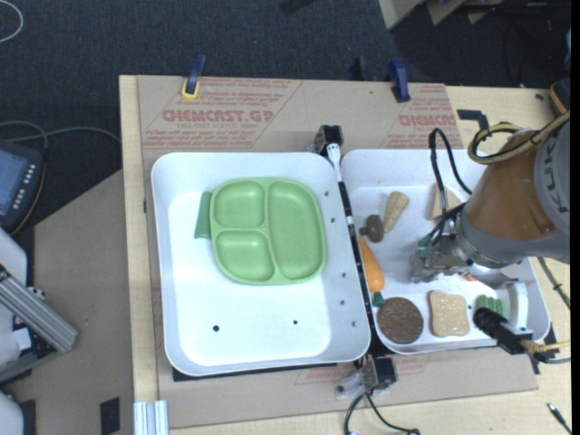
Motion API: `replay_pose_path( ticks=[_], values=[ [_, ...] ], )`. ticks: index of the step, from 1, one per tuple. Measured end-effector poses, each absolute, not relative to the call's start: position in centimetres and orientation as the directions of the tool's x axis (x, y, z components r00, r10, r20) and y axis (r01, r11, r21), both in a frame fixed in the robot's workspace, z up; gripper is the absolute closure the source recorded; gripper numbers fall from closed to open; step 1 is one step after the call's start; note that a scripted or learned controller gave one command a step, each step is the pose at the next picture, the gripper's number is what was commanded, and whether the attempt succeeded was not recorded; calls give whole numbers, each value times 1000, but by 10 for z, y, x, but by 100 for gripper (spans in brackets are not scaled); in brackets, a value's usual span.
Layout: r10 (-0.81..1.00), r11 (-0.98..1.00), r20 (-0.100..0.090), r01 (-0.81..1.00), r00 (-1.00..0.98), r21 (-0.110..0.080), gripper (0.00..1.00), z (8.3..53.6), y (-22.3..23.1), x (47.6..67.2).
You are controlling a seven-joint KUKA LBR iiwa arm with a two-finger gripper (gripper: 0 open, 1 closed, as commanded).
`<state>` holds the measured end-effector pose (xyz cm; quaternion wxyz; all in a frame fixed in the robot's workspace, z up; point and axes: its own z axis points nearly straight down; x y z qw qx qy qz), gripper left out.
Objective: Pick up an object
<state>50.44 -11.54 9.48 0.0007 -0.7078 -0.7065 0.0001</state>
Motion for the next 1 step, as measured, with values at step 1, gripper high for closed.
replay_pose_path(
  ticks=[1],
  values=[
    [1000,0,-2,1000,0,7,100,156,-120,500]
  ],
)
